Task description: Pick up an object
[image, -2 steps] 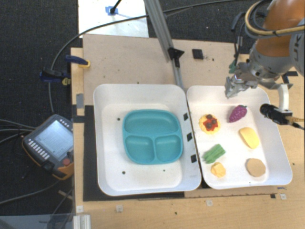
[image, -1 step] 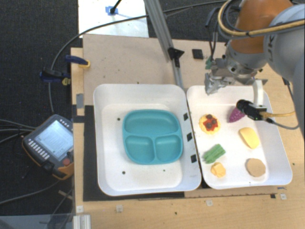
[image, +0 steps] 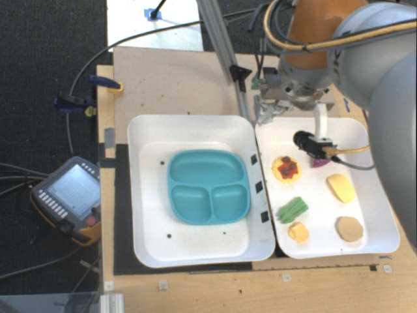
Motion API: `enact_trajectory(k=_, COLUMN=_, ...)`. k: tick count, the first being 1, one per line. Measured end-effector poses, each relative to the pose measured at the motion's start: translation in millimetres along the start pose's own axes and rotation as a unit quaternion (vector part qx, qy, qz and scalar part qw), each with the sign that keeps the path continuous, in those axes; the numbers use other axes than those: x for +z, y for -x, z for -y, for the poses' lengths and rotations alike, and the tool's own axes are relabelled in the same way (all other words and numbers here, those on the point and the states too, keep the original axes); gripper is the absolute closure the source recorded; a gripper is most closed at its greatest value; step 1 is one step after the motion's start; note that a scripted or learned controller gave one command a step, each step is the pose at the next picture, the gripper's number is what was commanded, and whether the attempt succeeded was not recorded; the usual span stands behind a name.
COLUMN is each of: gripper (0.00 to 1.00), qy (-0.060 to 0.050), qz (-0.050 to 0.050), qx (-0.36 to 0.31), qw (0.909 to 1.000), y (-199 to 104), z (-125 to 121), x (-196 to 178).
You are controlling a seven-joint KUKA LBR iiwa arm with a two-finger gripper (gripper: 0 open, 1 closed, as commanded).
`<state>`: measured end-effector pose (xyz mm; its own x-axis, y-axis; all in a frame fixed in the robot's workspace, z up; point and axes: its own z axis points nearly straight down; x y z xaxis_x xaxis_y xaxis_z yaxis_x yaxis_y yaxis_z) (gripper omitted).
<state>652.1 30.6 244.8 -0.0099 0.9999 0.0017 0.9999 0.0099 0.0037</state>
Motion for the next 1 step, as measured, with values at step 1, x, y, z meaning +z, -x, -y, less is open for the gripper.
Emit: enact_trajectory(k=1, gripper=1.00, qy=0.000, qz=0.000, qx=0.000, qw=1.0000, y=-63.5, z=-0.6, x=3.8)
